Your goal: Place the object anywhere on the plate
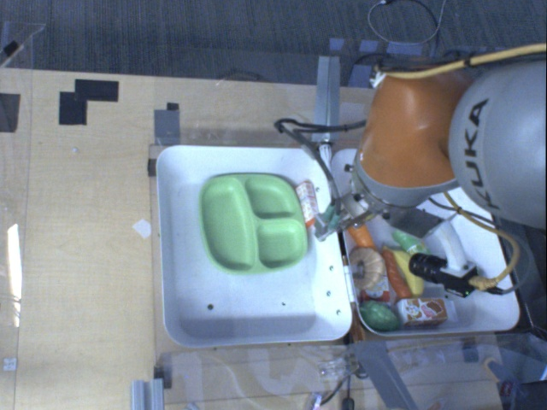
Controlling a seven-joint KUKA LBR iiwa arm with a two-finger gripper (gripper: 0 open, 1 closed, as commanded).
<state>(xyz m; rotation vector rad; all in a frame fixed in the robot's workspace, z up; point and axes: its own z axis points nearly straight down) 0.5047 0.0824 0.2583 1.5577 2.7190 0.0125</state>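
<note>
A green divided plate point(252, 220) lies in the left white bin point(248, 319). A small red-and-white packet point(306, 202) sits at the plate's right rim, tilted, touching or just over the edge. My gripper point(328, 221) hangs right beside the packet, over the wall between the two bins. The grey and orange wrist above hides most of it, and I cannot tell whether it touches the packet.
The right bin point(500, 314) holds several toy foods: a ring-shaped bagel point(369, 266), a carrot point(396, 273), a green piece point(380, 316) and a small printed box point(423, 312). The arm covers that bin's upper part.
</note>
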